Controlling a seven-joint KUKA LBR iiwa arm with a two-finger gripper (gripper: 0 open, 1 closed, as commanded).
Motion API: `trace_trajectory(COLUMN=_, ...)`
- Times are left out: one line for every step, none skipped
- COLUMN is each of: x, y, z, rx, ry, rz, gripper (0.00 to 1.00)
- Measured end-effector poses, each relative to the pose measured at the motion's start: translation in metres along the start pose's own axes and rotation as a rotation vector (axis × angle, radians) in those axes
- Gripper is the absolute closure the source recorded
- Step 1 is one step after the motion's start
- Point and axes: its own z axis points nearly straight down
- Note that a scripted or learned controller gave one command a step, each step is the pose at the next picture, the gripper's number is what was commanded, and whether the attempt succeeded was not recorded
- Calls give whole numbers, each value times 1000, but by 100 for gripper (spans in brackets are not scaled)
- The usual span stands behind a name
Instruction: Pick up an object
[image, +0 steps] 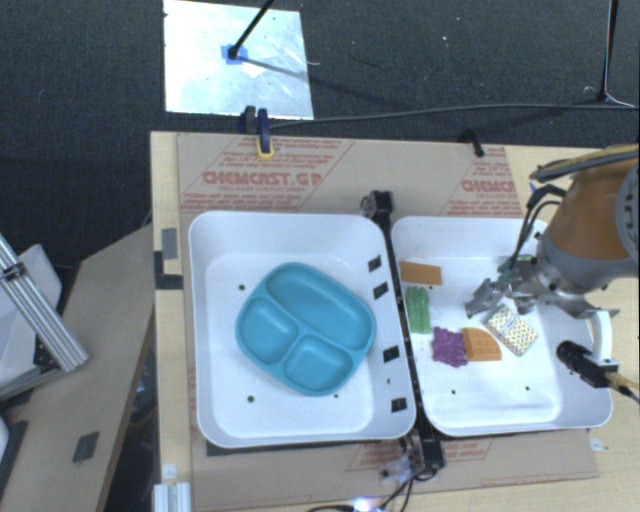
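Note:
My gripper (487, 299) hangs over the right bin (470, 410), just above and left of a checkered white block (516, 332). An orange block (482, 345) lies beside a purple grape-like piece (449, 346) below the gripper. A green piece (418, 309) lies along the bin's left side, and an orange flat piece (421, 273) sits near its back left. Nothing shows between the gripper's fingers.
The left bin (215, 400) holds a blue divided plate (305, 327). The arm's orange band and grey wrist (590, 230) fill the right bin's far right side. A black part (582, 362) juts over that bin's right front. Cardboard lies under both bins.

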Motion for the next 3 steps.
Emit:
trace_trajectory(x=0, y=1, z=-12, rx=-4, ry=-2, rz=-1, gripper=100)
trace_trajectory(x=5, y=3, z=-75, rx=-8, ry=-2, rz=-4, gripper=100)
trace_trajectory(x=13, y=0, z=-126, rx=-8, ry=-2, rz=-4, gripper=100)
